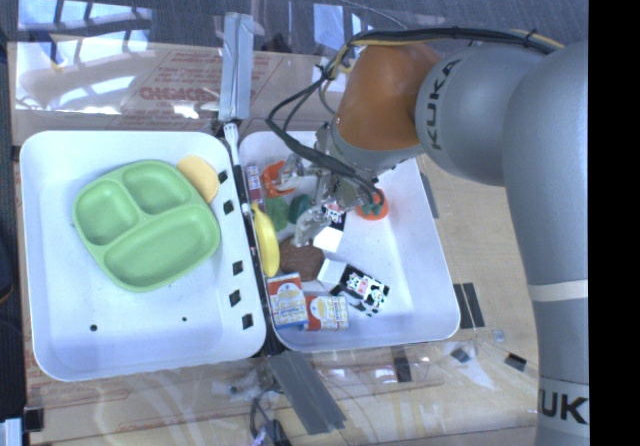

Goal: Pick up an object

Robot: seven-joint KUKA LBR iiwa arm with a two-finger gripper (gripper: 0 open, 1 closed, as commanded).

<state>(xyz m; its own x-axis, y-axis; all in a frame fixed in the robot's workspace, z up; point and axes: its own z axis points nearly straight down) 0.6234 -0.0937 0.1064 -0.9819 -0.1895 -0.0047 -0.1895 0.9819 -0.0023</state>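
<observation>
My gripper (316, 202) is low in the right bin (420, 274), over a cluster of small items near the bin's upper middle. Directly beside it lie a green item (299, 206) and an orange-red item (373, 205). A yellow banana (266, 240) lies along the bin's left wall. A brown piece (299, 260) and a white block (331, 270) rest just below the gripper. Two small cartons (288, 300) (329, 312) and a black-and-white patterned item (362, 291) sit near the front. The wrist hides what lies straight under the gripper.
The left bin (60, 314) holds a green divided plate (148, 224) with a yellow rounded item (200, 175) at its upper right. A red can (254, 180) stands by the divider. The arm's orange band (385, 94) and grey body cover the right bin's far right.
</observation>
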